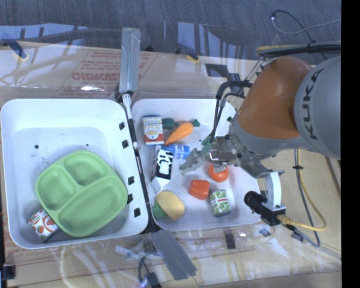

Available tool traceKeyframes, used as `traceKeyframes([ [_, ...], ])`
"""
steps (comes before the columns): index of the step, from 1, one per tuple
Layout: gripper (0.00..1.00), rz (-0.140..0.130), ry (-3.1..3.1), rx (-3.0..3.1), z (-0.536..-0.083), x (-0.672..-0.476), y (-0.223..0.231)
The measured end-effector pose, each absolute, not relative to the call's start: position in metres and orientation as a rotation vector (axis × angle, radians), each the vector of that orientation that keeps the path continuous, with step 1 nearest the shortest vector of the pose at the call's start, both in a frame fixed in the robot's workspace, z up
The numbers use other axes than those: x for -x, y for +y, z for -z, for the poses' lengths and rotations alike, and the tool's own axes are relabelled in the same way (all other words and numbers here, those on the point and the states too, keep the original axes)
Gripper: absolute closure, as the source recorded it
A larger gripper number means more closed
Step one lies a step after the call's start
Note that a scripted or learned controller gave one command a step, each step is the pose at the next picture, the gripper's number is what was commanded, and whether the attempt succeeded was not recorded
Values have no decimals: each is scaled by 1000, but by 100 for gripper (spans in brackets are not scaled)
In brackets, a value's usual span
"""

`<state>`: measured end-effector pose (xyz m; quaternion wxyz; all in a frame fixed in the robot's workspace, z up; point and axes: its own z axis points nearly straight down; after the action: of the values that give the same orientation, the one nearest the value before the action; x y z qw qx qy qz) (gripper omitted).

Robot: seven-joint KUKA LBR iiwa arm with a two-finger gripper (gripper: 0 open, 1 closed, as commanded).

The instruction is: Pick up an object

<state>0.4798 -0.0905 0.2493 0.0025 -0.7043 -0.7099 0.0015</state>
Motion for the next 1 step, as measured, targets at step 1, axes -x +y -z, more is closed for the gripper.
traceKeyframes([
  [1,0,-4,-2367,2057,-226,-476,-152],
])
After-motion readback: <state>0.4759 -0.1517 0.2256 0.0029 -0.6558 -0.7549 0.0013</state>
